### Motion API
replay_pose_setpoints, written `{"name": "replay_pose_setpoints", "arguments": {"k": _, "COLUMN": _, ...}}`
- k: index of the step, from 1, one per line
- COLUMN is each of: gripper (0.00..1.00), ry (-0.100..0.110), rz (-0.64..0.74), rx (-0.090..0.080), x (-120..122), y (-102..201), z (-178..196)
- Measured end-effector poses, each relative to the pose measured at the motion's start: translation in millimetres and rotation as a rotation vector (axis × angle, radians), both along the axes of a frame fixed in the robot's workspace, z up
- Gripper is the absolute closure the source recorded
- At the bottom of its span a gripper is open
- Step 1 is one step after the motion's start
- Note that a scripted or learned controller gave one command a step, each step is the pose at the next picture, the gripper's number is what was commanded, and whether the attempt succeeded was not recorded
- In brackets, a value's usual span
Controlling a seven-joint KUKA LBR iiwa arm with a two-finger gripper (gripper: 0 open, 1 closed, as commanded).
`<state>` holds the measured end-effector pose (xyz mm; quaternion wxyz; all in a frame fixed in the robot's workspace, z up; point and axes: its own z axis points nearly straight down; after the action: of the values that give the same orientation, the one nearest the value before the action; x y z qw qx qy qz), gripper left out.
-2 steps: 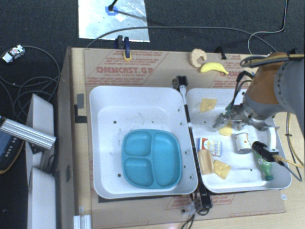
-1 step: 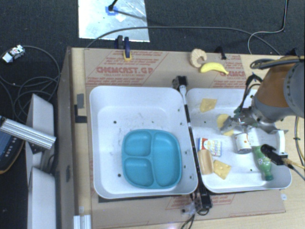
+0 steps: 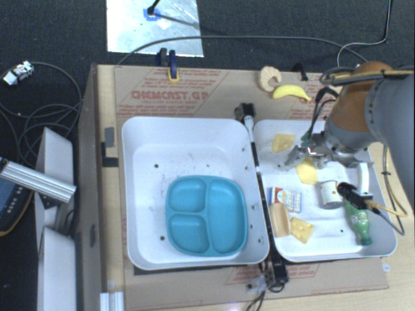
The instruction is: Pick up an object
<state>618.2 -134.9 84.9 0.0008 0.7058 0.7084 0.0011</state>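
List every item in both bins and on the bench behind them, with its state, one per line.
Blue divided plate: flat in left bin.
Banana: lying on the bench behind the right bin.
Green bottle: lying on its side in the right bin.
Metal can: on its side.
Yellow piece: lying below the end effector.
Cheese wedge: flat near front wall.
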Motion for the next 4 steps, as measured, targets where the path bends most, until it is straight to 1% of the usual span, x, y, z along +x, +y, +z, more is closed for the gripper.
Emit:
{"name": "replay_pose_setpoints", "arguments": {"k": 1, "gripper": 0.00, "ry": 0.002, "rz": -0.002, "rx": -0.001, "x": -26, "y": -9, "z": 0}}
{"name": "replay_pose_setpoints", "arguments": {"k": 2, "gripper": 0.00, "ry": 0.001, "rz": -0.002, "rx": -0.001, "x": -18, "y": -21, "z": 0}}
{"name": "replay_pose_setpoints", "arguments": {"k": 3, "gripper": 0.00, "ry": -0.001, "rz": 0.002, "rx": 0.001, "x": 52, "y": 44, "z": 0}}
{"name": "replay_pose_setpoints", "arguments": {"k": 4, "gripper": 0.00, "ry": 0.001, "rz": -0.002, "rx": 0.000, "x": 2, "y": 50, "z": 0}}
